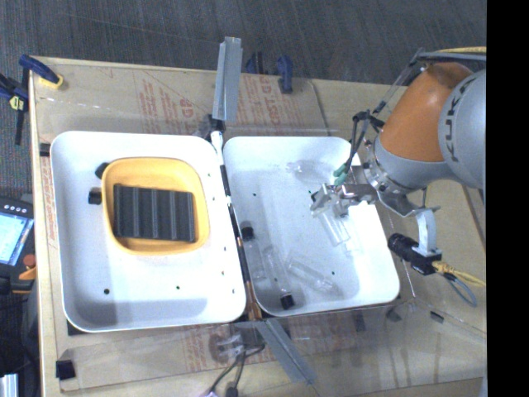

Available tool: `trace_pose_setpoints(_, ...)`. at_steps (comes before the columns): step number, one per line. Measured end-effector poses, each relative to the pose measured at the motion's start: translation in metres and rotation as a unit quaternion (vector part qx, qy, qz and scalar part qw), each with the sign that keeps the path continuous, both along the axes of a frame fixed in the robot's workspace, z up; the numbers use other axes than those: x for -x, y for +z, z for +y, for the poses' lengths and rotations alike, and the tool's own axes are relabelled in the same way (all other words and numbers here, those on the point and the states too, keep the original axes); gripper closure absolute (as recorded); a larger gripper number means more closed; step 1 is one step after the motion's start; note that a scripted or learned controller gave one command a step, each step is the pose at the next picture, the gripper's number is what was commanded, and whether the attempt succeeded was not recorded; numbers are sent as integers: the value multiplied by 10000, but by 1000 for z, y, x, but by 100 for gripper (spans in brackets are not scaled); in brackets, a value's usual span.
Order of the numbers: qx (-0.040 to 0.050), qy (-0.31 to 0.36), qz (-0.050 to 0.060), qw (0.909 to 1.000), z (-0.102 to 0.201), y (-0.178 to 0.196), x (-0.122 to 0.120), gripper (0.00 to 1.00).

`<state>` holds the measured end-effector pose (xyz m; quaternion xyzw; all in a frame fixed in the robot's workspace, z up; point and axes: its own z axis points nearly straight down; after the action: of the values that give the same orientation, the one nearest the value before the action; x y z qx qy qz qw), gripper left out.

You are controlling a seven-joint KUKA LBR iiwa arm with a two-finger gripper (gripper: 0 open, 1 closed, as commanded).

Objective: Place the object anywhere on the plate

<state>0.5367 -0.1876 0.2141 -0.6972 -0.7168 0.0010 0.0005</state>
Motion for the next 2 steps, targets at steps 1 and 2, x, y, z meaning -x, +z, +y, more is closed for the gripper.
trace_pose_setpoints(1,-18,909,21,9959,16,-11,15,100)
trace_pose_setpoints(2,-7,1548,-2,9880,61,53,-49,100)
